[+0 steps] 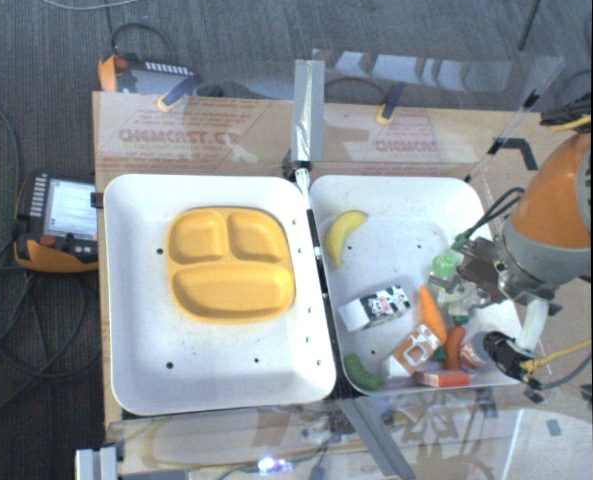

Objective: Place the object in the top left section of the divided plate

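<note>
The divided plate (pixel 231 264) is sitting in the left bin (pixel 136 368), left of the frame's centre, with 2 small sections along its upper edge and 1 wide section below. Its top left section (pixel 198 234) is lying bare, so the placing looks not yet done.

The task names no particular object, and the candidates are all lying in the right bin (pixel 416 203). A banana (pixel 340 234) is resting in that bin's upper left, its long axis running from upper right to lower left, curved. Lower, a small white box (pixel 376 307) is lying nearly level, and to its right an orange carrot (pixel 431 314) is pointing up and slightly left. Along the lower edge are a green piece (pixel 361 371) and some red and orange items.

The gripper (pixel 468 286) is hanging at the right of the frame over the carrot's side of the bin; whether it is spread or closed cannot be told. Judging from this, the target section is lying far to the left and slightly up from it, across the wall between the 2 bins.
</note>
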{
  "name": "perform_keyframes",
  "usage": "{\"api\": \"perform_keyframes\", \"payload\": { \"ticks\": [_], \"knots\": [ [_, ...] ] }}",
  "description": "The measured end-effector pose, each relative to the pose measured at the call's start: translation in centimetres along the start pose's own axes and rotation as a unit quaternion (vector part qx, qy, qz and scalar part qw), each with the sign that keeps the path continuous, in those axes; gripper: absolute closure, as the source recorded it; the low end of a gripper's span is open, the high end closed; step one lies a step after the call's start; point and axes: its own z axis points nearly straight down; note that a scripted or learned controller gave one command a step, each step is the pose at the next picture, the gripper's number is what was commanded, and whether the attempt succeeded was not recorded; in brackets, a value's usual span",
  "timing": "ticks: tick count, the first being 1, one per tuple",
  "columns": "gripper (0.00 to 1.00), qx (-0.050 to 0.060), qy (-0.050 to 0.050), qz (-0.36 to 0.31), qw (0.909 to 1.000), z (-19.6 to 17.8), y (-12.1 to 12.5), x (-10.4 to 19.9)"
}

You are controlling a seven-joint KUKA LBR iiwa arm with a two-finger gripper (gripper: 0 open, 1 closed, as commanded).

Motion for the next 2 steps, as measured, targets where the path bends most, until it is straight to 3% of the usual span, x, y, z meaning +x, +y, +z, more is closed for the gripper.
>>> {"api": "perform_keyframes", "payload": {
  "ticks": [1,2],
  "knots": [
    [1.0,-0.001,0.0,-0.01,1.0,-6.6,0.3,-0.4],
    [1.0,-0.009,0.001,-0.06,0.9981,9.6,2.6,-4.0]
  ]
}}
